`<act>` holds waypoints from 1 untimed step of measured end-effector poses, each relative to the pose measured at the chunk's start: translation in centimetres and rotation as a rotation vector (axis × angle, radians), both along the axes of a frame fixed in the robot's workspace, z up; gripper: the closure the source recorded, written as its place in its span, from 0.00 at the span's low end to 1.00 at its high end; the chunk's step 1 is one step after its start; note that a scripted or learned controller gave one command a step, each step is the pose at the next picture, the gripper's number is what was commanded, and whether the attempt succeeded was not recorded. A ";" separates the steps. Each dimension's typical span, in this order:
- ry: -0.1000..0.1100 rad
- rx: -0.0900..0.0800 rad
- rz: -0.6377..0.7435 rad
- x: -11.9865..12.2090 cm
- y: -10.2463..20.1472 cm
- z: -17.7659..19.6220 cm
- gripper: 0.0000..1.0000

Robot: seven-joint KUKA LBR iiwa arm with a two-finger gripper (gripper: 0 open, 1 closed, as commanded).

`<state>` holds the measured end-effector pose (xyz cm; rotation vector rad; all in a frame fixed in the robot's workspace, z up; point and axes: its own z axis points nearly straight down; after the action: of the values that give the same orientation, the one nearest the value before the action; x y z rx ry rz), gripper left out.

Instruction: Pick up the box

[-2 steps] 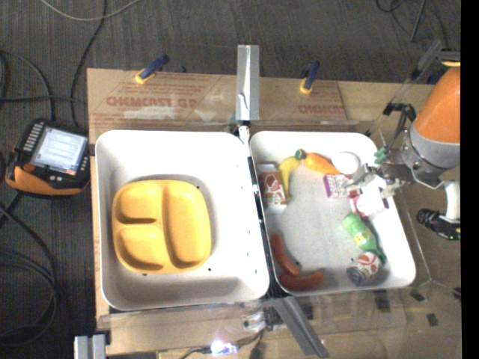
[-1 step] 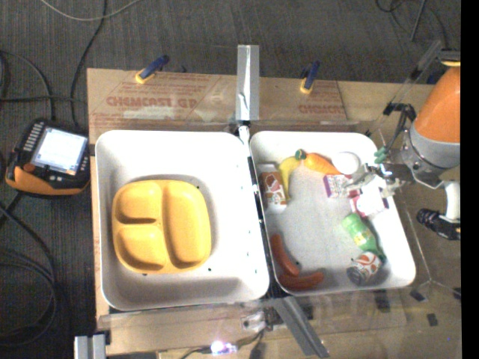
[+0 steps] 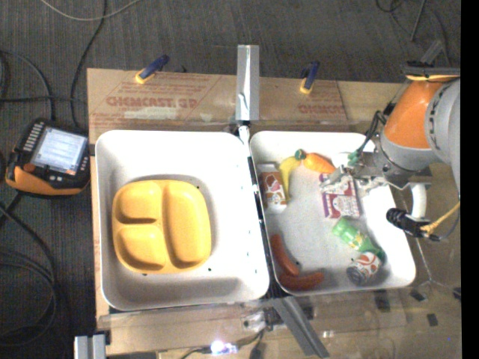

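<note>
Purple-and-white box (image 3: 340,199) just below the tool (image 3: 350,175); tool's grip state impossible to tell.

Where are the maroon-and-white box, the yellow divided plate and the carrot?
maroon-and-white box (image 3: 340,201), camera view, front face.
yellow divided plate (image 3: 162,226), camera view, central ridge.
carrot (image 3: 319,162), camera view, orange body.

Even overhead light floods both white bins (image 3: 254,144), their floors close to washed out. Soft shadows pool under the yellow plate (image 3: 162,224). The dark floor falls dim, a glare spot flares at the tabletop's near edge, and detail runs slightly soft.
</note>
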<state>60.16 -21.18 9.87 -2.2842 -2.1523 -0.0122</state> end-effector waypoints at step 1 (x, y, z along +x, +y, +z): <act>0.003 0.000 0.001 -0.1 0.1 0.7 1.00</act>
<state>60.08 -21.12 10.58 -2.2816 -2.1522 -0.0078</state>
